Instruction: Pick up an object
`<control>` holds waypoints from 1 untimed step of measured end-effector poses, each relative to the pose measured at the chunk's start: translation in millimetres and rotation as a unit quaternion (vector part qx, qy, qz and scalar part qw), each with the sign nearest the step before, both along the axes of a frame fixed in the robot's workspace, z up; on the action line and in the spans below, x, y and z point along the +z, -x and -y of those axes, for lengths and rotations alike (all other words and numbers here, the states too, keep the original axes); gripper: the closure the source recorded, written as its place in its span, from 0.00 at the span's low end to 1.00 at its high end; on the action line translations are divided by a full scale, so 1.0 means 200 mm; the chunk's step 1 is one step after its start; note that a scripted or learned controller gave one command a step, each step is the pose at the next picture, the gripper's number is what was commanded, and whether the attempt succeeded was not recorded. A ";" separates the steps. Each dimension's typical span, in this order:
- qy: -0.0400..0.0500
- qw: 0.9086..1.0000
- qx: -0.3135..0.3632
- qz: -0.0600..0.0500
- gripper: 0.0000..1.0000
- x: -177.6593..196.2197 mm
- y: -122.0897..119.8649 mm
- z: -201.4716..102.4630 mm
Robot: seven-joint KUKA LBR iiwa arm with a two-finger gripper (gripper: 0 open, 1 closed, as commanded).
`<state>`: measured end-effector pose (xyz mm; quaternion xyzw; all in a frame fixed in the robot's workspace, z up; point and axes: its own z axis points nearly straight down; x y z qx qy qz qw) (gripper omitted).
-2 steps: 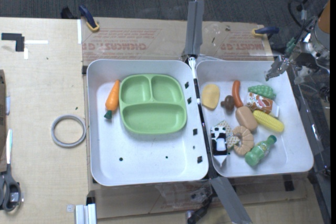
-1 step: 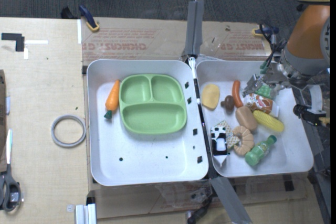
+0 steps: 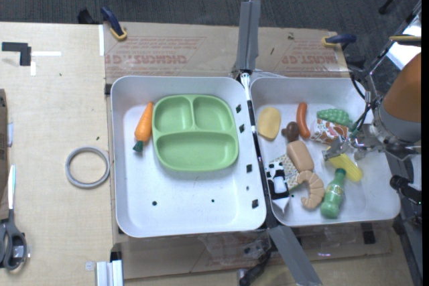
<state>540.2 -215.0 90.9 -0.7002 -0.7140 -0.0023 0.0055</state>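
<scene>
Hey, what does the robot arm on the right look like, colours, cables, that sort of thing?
The arm has a rounded orange band over grey metal, with thin dark cables running along it. Its tool is a small metallic piece, too cluttered to make out in detail.

Arm [image 3: 409,100] cut off by right edge.

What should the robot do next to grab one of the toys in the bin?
Probably lower the tool a little and close on the yellow toy. The tool sits at the right side of the right bin, just above that yellow piece and beside the green leafy toy. The green bottle lies close by, so a straight, short drop seems safest to avoid bumping it.
</scene>
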 end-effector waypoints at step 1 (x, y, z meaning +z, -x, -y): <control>0.003 1.000 -0.002 0.002 1.00 0.05 0.00 0.01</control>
